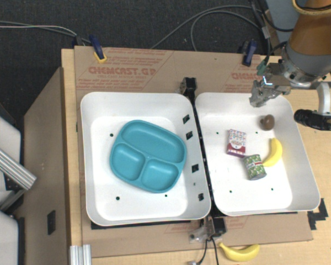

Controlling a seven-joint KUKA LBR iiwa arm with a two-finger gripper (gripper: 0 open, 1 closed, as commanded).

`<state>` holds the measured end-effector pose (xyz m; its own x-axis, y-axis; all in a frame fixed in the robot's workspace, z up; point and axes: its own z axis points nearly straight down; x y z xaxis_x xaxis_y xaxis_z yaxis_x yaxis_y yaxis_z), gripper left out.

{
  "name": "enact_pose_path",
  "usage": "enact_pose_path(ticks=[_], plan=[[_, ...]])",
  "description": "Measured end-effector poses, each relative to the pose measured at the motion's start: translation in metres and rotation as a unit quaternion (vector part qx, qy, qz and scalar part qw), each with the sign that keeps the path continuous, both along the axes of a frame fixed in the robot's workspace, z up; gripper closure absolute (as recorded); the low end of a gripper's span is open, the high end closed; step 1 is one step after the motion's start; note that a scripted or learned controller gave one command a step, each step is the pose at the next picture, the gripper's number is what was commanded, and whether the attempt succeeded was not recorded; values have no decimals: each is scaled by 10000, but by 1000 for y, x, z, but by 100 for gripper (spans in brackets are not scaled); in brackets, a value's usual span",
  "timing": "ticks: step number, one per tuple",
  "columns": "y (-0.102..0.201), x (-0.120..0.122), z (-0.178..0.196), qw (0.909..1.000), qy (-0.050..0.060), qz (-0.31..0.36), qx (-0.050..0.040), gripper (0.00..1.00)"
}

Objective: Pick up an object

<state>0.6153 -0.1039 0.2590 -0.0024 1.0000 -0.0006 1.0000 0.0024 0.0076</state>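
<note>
The right bin (226,195) holds a small brown round object (267,122), a red and white packet (236,142), a green can (255,167) lying on its side and a yellow banana (273,152). My gripper (263,95) hangs over the bin's far right corner, just above and left of the brown object and apart from it. Nothing shows between its fingers.
The left bin (96,203) holds a blue divided plate (148,155). A black clamp strip (194,142) runs between the bins. Another banana (241,252) lies on the bench in front of the bins. Blue clips (97,51) and cables sit at the back edge.
</note>
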Motion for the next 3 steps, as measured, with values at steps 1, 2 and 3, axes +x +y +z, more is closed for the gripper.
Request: enact_pose_path(ticks=[1, 2, 3], plan=[[46, -24, 5, 10000, 53, 15, 19, 100], [100, -44, -9, 10000, 62, 15, 15, 100], [145, -71, -6, 10000, 60, 17, 17, 100]])
